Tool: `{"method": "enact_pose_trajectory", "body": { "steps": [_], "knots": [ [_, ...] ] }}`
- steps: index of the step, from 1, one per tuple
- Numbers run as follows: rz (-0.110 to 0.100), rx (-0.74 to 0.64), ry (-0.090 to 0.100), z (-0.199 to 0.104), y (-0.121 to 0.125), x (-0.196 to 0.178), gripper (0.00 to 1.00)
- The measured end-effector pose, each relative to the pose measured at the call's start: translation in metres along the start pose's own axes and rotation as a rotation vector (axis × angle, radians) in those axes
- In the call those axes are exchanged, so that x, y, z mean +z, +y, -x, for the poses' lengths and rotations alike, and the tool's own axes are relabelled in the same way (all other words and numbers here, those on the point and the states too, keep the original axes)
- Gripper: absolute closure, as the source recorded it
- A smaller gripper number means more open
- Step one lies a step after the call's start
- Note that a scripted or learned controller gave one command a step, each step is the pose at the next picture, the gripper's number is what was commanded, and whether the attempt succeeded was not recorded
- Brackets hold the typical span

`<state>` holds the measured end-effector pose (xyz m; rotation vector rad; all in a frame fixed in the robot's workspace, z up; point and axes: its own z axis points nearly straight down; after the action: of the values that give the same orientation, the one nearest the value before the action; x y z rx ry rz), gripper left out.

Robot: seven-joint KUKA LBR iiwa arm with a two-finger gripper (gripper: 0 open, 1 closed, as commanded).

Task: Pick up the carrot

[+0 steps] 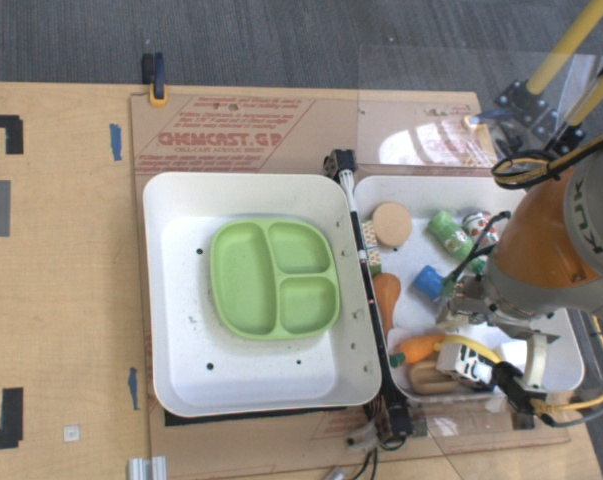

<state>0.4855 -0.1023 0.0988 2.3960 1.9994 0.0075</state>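
The carrot is orange with a green tip at its left end. It lies near the front of the right bin. My gripper hangs low over that bin, just right of and above the carrot's right end. The arm and wrist cover the bin's right half. I see nothing held between the fingers.
A second orange, pear-shaped piece lies along the right bin's left wall. A tan round disc, a green can, a blue block and a brown roll lie around the carrot. The left bin holds a green divided plate.
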Motion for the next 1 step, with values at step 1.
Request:
{"method": "enact_pose_trajectory", "body": {
  "steps": [1],
  "knots": [
    [-0.002, 0.0, 0.001, -0.0002, -0.0006, 0.0008, 0.0]
  ]
}}
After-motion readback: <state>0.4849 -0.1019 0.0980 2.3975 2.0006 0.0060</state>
